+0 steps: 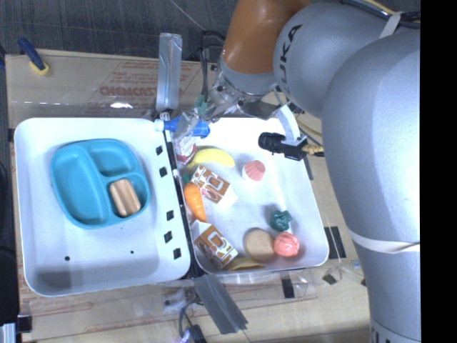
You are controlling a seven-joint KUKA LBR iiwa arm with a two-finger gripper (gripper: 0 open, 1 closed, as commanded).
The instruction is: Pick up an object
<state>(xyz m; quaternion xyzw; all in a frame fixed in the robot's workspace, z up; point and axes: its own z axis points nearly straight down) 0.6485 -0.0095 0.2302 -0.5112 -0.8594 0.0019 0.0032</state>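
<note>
My gripper (pixel 188 131) hangs over the far left corner of the right bin (pixel 308 199), close to the divider between the bins. Just below it lies a yellow banana (pixel 212 157). Further down the left side of that bin are a brown-and-white carton (pixel 212 185), an orange carrot (pixel 194 201) and a second carton (pixel 216 246). A pink cupcake-like toy (pixel 253 170) sits mid-bin. Near the front right are a teal piece (pixel 280 219), a pink-red fruit (pixel 286 244) and a tan bun (pixel 258 244).
The left bin (pixel 43 256) holds a blue divided plate (pixel 86 184) with a brown roll (pixel 125 197) in its right compartment. The big grey arm (pixel 357 106) covers the right side of the bench. A grey upright bracket (pixel 169 70) stands behind the divider.
</note>
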